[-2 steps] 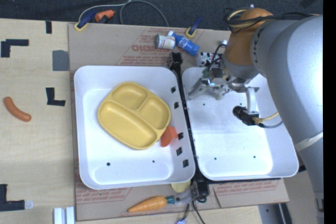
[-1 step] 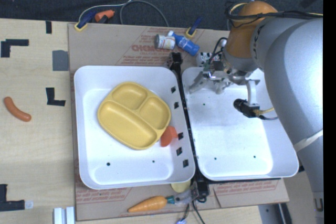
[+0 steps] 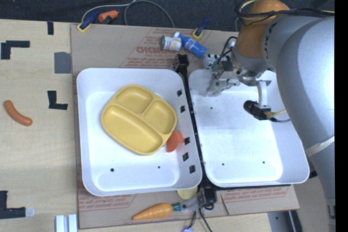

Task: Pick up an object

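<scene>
The two-finger gripper (image 3: 217, 81) sits low over the far-left corner of the right-hand shallow white bin (image 3: 283, 168), below the grey arm with its orange band (image 3: 255, 30). The wrist hardware is small and cluttered at this slant; whether the gripper is open or closed cannot be determined, and no object is seen in its hold. The floor of that bin beneath and around the gripper appears bare.

Across the black divider, the left-hand shallow white bin (image 3: 89, 171) carries a yellow plastic compartment plate (image 3: 138, 118), lying flat and tilted diagonally. A small orange-red rounded piece (image 3: 174, 142) rests touching the plate's near-right edge, close to the divider.

Outside the bins: an orange toy carrot (image 3: 153, 211) lies on the cardboard at the near edge; an orange-red sausage-shaped toy (image 3: 17, 113) lies well apart at far left on the wooden bench; a blue-and-white bottle-like item (image 3: 183, 43) lies behind the bins.

Assessment: the pick is not accomplished. Candidate objects are in the left bin, well apart from the gripper. Remaining, in my judgement: travel across the divider, descent onto an object, closure and lift.
</scene>
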You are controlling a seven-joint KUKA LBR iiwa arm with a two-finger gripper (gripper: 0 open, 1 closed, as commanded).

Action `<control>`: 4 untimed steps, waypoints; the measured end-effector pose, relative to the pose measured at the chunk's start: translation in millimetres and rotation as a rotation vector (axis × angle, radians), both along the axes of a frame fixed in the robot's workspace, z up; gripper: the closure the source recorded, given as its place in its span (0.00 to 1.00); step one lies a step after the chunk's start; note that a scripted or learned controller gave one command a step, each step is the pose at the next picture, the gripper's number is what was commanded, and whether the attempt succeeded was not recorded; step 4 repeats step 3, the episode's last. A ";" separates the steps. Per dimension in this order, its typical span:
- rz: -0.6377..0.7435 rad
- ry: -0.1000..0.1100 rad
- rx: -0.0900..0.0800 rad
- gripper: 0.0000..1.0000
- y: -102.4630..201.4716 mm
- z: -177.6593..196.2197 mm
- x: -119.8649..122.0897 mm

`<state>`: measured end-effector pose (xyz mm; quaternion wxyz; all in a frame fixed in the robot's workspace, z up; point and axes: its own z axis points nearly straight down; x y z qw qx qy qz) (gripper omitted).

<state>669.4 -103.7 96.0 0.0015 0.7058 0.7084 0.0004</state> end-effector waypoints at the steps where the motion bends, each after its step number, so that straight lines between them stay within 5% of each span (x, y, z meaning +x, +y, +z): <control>1: 0.000 0.001 -0.001 0.00 -0.3 -0.7 -0.3; 4: -0.004 -0.001 -0.001 0.00 7.7 -9.6 -33.2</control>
